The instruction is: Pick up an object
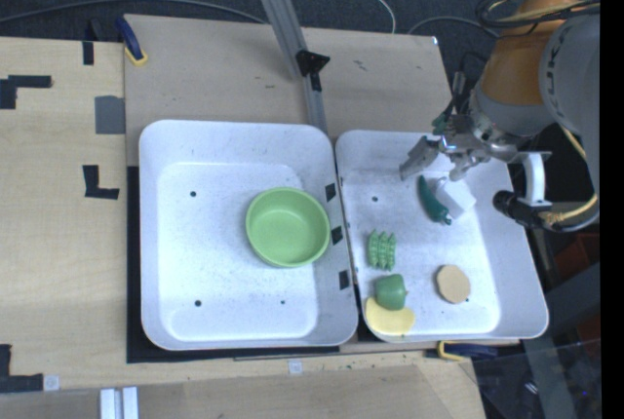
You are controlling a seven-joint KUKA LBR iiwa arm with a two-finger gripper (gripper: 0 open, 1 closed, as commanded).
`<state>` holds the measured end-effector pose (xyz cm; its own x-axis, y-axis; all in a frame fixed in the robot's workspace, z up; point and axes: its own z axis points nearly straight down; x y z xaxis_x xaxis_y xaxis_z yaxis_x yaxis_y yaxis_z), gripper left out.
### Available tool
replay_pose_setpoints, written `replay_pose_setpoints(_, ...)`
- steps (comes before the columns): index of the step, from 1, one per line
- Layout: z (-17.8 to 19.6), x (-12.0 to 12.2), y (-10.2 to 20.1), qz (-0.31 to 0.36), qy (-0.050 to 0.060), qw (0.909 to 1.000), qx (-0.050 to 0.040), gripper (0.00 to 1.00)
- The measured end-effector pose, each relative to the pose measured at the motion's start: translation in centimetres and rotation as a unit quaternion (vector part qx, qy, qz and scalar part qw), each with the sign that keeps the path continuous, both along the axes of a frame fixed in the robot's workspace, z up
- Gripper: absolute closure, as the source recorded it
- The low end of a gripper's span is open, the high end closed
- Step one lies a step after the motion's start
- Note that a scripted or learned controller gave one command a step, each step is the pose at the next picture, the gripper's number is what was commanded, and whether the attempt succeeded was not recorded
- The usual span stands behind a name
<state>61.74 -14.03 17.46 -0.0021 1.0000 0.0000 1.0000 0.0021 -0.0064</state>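
My gripper hangs over the far part of the right bin, open, with its two fingers spread apart and nothing between them. Just in front of it lies a dark green oblong object next to a small white piece. Nearer the front of the same bin are a light green ridged object, a green rounded object, a yellow piece at the front rim, and a tan round disc.
A light green bowl sits in the left bin. A grey pole slants down to the rear seam between the bins. Cables trail behind the bench, and the arm's grey and orange body stands at the right.
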Motion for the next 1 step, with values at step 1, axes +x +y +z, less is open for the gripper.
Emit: replay_pose_setpoints(1,-5.79,-0.10,-0.90,-0.001,0.001,1.0000,-0.0001,0.00)
